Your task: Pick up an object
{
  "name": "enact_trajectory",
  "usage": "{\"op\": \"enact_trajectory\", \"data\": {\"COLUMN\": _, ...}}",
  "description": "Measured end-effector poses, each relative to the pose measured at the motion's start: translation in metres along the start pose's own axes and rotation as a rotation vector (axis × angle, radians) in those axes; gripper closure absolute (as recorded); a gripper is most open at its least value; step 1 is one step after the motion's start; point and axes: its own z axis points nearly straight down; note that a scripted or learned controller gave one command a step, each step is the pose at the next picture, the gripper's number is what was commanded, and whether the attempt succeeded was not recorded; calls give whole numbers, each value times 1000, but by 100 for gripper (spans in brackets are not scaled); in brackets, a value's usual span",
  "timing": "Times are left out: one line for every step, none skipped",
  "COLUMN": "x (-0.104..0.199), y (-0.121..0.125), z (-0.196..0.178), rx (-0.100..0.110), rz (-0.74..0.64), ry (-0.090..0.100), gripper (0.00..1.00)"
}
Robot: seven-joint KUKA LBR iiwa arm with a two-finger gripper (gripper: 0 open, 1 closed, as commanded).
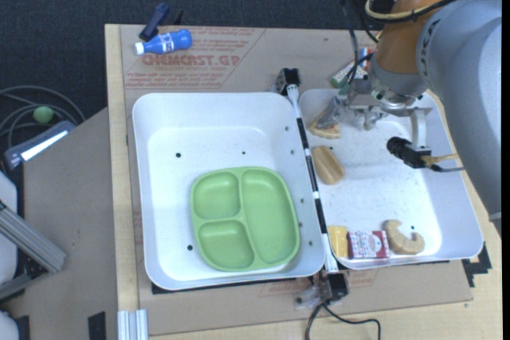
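Tool [356, 114] low in right bin's [446, 195] far corner beside tan piece [326, 122], finger state unclear.

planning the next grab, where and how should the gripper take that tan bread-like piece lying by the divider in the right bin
Grip the tan bread-like piece across its narrow width, near its middle, coming straight down from above. It lies flat and elongated, slanting down and right, so fingers closing across the short axis likely fit. Its left side sits close to the bin divider, so angle the fingers to keep clear of that wall.
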Motion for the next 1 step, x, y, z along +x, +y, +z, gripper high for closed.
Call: {"op": "enact_trajectory", "data": {"x": 1, "y": 0, "z": 0, "rx": 0, "rz": 1, "ry": -2, "gripper": 0}}
